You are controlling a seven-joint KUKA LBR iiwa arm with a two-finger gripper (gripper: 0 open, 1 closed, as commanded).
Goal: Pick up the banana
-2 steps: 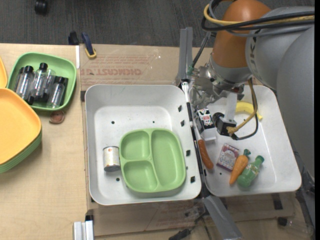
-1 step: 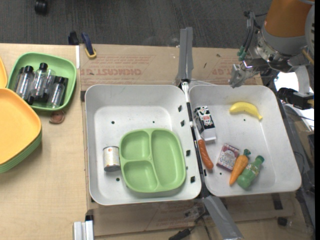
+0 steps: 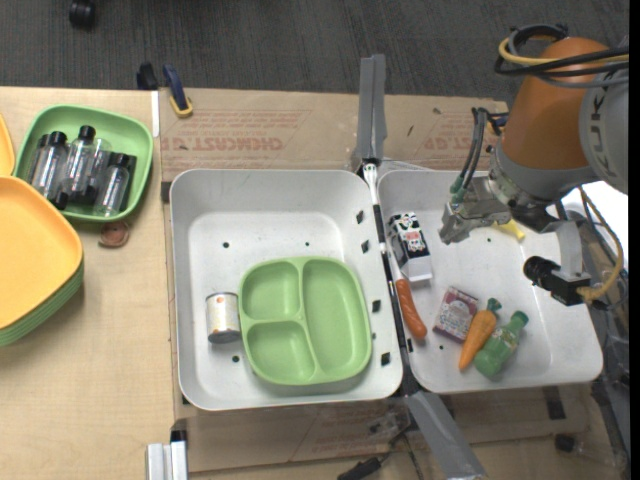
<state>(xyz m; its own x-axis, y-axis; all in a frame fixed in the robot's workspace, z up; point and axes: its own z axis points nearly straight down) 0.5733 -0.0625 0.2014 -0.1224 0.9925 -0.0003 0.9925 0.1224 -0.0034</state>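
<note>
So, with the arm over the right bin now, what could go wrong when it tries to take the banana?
1. The banana is mostly hidden under the gripper and wrist; just a yellow tip shows, so a grasp may miss or clip its end.
2. It lies close to the right bin back wall, so the gripper may hit the wall.
3. The small carton lies just left of the gripper and could get knocked during the descent.

Even, bright overhead light falls on the white bins (image 3: 270,203), with soft, faint shadows. Focus is slightly soft; the dark floor (image 3: 300,18) looks dimmer, perhaps underexposed.
</note>
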